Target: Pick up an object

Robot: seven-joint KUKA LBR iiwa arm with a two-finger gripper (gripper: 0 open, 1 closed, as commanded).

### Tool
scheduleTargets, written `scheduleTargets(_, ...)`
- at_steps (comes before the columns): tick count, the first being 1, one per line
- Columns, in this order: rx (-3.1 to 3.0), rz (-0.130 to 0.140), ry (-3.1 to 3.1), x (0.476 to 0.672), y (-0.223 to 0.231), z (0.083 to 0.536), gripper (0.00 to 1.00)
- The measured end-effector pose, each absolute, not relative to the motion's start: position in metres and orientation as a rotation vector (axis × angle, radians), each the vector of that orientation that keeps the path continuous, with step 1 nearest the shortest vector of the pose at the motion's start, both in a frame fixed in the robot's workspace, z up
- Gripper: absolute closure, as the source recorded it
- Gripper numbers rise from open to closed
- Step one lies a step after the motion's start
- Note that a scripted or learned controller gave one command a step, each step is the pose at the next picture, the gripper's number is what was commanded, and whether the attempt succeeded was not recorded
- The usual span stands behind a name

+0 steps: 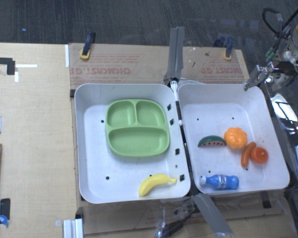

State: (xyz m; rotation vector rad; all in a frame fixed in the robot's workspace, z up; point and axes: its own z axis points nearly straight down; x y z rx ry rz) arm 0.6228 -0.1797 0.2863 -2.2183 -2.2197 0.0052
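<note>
Two shallow white plastic bins sit side by side on a brown cardboard sheet [139, 63] laid over the pale wooden bench [30, 133]. The left bin [82, 148] holds a light green divided plastic plate [137, 128], three compartments, lying flat towards the bin's far half, and a yellow toy banana [156, 183] lying near the front wall, well apart from the plate. The right bin [213, 103] holds five items, all in its nearer half: a toy watermelon slice [211, 142], green rind and red flesh, beside a round orange toy fruit [235, 137]; just to the right of that, an orange-red toy sausage [245, 154] lying against a red-orange toy tomato [259, 154]; and a small blue plastic bottle with a white cap [220, 182] on its side near the front wall. A grey metal post [176, 53] stands at the far end of the seam between the bins. Two blue-and-yellow clamps [88, 44] grip the far edge of the cardboard. The gripper [260, 76] hangs at the far right corner of the right bin, above its rim, well apart from every item; nothing is visible between its fingers, and whether they are spread or closed I cannot tell from here.
</note>
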Motion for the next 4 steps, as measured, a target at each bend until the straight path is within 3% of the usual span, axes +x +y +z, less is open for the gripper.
scheduleTargets(1,-2.255,0.007,-2.18,0.585,-0.204,0.163,0.0)
scheduleTargets(2,-2.271,0.003,-2.165,0.557,-0.199,0.089,0.0)
scheduleTargets(3,-2.272,0.007,-2.161,0.557,-0.199,0.096,1.0)
scheduleTargets(4,-2.327,0.007,-2.106,0.573,-0.107,0.2,1.0)
